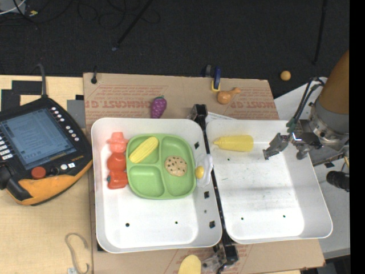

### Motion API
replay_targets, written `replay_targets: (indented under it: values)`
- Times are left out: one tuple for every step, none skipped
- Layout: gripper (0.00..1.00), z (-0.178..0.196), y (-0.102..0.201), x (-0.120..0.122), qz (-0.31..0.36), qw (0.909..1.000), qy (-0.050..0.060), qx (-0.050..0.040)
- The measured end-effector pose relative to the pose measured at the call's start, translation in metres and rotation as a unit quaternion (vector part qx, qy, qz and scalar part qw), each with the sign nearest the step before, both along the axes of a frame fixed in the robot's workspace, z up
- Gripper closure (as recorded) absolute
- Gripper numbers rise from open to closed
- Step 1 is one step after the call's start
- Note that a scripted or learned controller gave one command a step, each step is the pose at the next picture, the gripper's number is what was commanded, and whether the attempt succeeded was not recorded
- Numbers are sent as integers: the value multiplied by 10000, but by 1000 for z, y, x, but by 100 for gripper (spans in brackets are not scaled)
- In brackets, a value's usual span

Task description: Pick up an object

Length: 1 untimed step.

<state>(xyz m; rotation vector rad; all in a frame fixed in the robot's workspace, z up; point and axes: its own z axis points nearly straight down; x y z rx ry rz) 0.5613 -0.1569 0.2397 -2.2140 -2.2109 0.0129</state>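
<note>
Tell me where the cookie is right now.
The cookie lies in the upper right compartment of the green divided plate in the left bin, right of the corn cob.

camera: one, fixed above bench | looks down aslant | both bins in frame

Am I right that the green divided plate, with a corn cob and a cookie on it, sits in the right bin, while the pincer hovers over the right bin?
Not quite. The camera view shows the green divided plate, with the corn cob and cookie on it, in the left bin, not the right bin. The pincer is over the right bin, as you said.
</note>
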Motion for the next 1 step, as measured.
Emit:
replay_targets:
  values:
    - [0, 7, 0, 2, 10, 10000, -61, -10]
